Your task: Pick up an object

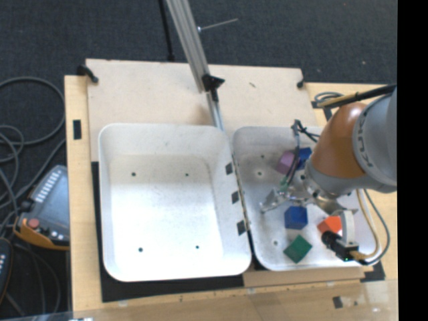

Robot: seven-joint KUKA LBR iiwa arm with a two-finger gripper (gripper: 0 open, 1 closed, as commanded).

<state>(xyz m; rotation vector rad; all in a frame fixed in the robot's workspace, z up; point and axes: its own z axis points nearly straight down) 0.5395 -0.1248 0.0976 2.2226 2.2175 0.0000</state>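
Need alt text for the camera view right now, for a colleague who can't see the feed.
The grey arm reaches from the right over the right bin, its gripper low among small blocks: a blue cube, a green block, a purple block and an orange piece. The left bin sits alongside.

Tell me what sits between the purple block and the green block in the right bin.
In the camera view, the blue cube lies between the purple block and the green block, with the pincer just left of it.
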